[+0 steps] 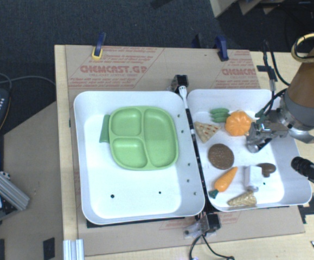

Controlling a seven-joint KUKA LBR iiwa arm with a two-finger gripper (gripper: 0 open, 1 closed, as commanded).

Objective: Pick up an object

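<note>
The right bin (pixel 287 194) holds several toy foods. An orange round fruit (pixel 238 123) lies at the back next to a green vegetable (pixel 219 114) and a tan wedge (pixel 205 130). A brown round cookie (pixel 220 156) sits mid-bin, with a carrot (pixel 225 179) in front of it. A brown mushroom (pixel 266 169), a white-grey piece (pixel 249 177) and a beige wedge (pixel 242 200) lie near the front. My gripper (pixel 256 140) hangs low over the bin floor just right of the orange fruit, and nothing can be seen in it.
A green divided plate (pixel 143 137) lies in the left bin (pixel 91 161). The grey arm with its orange band (pixel 308 80) comes in over the right bin's right edge. A ridge (pixel 192 145) separates the two bins.
</note>
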